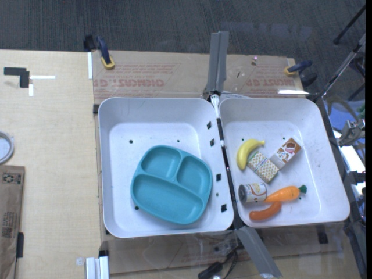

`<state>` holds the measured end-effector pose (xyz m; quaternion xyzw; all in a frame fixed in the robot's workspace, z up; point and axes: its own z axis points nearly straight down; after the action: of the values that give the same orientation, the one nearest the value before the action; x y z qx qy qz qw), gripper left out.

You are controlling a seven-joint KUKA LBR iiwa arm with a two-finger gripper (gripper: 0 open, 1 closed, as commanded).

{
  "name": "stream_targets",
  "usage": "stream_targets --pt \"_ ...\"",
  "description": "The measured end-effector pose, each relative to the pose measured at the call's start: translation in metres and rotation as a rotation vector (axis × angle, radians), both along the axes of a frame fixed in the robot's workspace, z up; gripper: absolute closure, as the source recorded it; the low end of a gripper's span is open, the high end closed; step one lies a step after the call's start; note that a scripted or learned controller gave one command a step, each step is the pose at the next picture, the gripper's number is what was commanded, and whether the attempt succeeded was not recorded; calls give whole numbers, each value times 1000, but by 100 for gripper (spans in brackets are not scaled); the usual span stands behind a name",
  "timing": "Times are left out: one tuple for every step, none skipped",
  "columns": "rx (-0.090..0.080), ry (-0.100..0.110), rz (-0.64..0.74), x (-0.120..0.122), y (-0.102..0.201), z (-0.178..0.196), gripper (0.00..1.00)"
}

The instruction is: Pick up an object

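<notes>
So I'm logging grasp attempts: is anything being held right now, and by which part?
Nothing is held: banana, carrot, can and both cartons lie loose.

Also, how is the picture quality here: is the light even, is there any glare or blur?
In the camera view the light is soft and even, with faint shadows along the white bins' walls; mild glare shows on the clear film over the cardboard behind them; the teal divided plate, banana and toy carrot look slightly soft, their small print unreadable.
</notes>
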<state>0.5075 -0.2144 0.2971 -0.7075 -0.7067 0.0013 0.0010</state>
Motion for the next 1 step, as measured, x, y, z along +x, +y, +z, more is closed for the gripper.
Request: stream_targets --pt "0 0 1 -29 -8 -8 100"
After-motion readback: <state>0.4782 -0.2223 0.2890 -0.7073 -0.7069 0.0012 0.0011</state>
